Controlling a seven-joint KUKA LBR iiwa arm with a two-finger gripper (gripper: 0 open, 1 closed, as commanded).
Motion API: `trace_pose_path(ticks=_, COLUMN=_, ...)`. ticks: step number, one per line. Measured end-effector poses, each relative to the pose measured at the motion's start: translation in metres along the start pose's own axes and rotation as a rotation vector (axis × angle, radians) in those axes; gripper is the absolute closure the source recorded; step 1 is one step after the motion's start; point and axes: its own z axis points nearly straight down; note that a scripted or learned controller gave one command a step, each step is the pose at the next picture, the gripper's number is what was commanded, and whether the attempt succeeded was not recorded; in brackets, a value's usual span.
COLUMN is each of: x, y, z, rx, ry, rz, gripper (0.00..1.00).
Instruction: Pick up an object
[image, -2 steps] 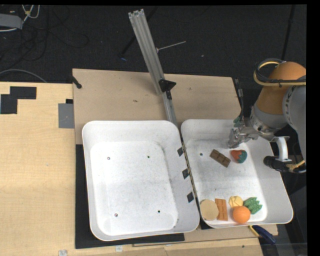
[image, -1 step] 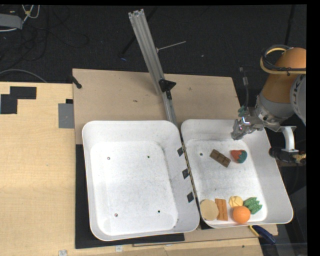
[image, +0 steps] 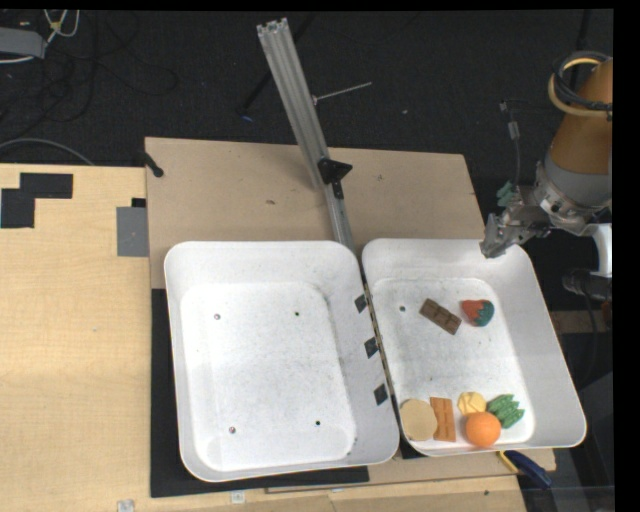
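Note:
The right bin (image: 540, 330) holds a brown chocolate-like bar (image: 439, 315) and a red and teal toy (image: 478, 312) near its middle. Along its near edge lie a tan round piece (image: 418, 419), an orange-brown slab (image: 443, 418), a small yellow item (image: 471, 402), an orange ball (image: 483, 430) and a green leafy toy (image: 507, 410). My gripper (image: 495, 240) hangs over the bin's far right corner, well away from all of them, with nothing seen in it.
The left bin (image: 190, 300) sits beside the right one, joined by black clips (image: 368, 345). A slanted aluminium rail (image: 305, 125) rises behind the bins. Light wooden bench surface (image: 70, 330) extends to the left.

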Motion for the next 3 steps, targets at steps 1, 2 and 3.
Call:
trace_pose_path(ticks=1, x=-0.002, y=0.001, z=-0.038, rx=0.002, ry=0.001, rz=-0.001, gripper=1.00)
trace_pose_path(ticks=2, x=0.048, y=-0.001, z=-0.024, rx=0.009, ry=0.004, rz=-0.001, gripper=1.00)
trace_pose_path(ticks=3, x=0.102, y=-0.017, z=-0.020, rx=0.011, ry=0.005, rz=-0.001, gripper=1.00)
